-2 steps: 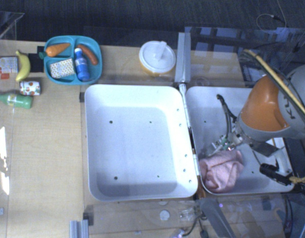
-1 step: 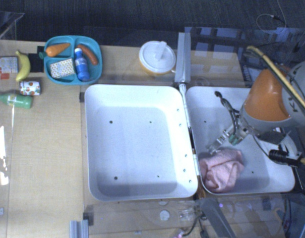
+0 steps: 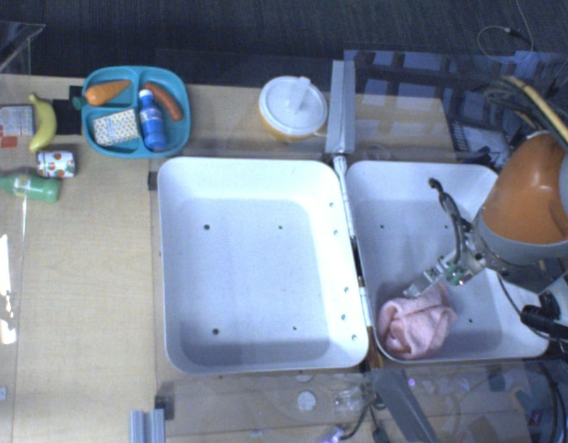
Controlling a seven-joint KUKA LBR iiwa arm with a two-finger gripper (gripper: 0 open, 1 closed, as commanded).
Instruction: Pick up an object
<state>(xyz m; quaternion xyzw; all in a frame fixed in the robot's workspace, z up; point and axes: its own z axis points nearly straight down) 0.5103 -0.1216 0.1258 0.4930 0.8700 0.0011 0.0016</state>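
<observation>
A crumpled pink cloth [image 3: 415, 327] lies in the right bin [image 3: 394, 220], in its front left corner. My gripper [image 3: 438, 278] reaches down from the right and sits just above the cloth's upper right edge, touching it or nearly so. The grey arm with its orange band [image 3: 531, 197] covers the bin's right side. Nothing is lifted off the bin floor.
The left bin [image 3: 256, 266] lies beside the right one, with a divider rail [image 3: 353, 247] between them. Behind them stand a yellow lidded bowl [image 3: 293, 107] and a teal divided plate [image 3: 136, 111] with toy food. A banana [image 3: 42, 123], a can [image 3: 55, 163] and a green bottle [image 3: 25, 186] lie far left.
</observation>
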